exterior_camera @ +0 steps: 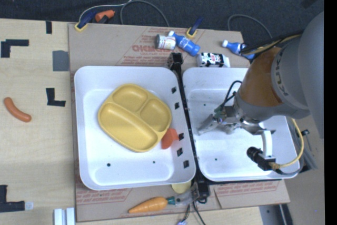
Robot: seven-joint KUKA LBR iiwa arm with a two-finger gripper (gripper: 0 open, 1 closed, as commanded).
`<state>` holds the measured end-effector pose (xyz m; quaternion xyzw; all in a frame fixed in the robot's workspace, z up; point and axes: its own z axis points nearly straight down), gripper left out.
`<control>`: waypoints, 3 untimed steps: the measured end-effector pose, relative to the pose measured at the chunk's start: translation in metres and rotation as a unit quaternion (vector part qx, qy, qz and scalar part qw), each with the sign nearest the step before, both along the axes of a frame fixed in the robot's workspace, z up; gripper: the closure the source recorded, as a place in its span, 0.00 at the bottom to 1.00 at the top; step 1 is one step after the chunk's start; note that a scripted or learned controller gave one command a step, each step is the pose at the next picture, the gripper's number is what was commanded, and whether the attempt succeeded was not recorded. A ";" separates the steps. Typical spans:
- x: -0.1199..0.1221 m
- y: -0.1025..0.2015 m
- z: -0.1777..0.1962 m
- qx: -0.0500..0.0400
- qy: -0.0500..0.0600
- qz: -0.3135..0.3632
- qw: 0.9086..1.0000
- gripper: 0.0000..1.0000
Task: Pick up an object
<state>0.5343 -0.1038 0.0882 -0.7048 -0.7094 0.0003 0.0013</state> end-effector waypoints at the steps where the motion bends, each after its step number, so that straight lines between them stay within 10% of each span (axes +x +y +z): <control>1: 0.055 -0.106 0.048 -0.004 -0.005 -0.005 1.000 0.00; 2: 0.030 -0.028 -0.004 -0.003 -0.003 -0.001 1.000 0.00; 3: 0.085 0.003 0.017 -0.001 -0.003 -0.001 1.000 0.00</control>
